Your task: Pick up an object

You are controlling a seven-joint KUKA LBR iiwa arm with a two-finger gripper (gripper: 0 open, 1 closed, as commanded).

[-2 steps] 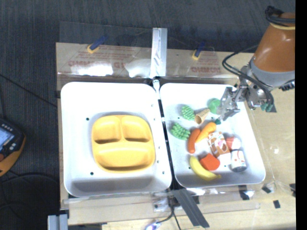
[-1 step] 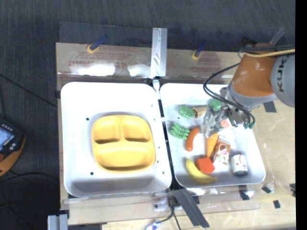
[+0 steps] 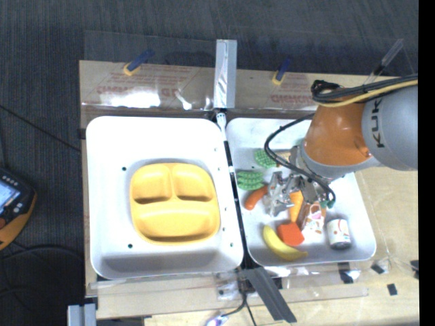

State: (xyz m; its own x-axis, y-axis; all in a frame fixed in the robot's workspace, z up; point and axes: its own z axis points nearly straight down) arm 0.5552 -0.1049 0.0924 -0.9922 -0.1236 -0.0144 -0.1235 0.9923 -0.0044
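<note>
Fingers [image 3: 293, 199] of your arm hang low in the right bin [image 3: 360, 246], at the right centre of the frame, but you cannot tell from this slanted view whether they are spread or closed, or whether anything sits between them; the metal parts blur into the clutter below. Your grey arm with its orange band [image 3: 336, 138] comes in from the right edge and covers the upper part of that bin.

Around the fingers lie the objects you could pick. A small carrot [image 3: 255, 197] rests just to their left, with a green pea pod [image 3: 249, 178] above it and another green toy [image 3: 264, 159] near the bin's upper left. A yellow banana [image 3: 279, 244] lies toward the bin's lower edge, an orange-red block [image 3: 291, 233] touching its top. A small white can [image 3: 338, 231] stands to the lower right, beside a white and red packet [image 3: 314, 221].

In the left bin [image 3: 109, 148] you see a yellow compartment tray [image 3: 175, 200], lying flat at its middle. Both bins rest on the counter [image 3: 397, 202].
</note>
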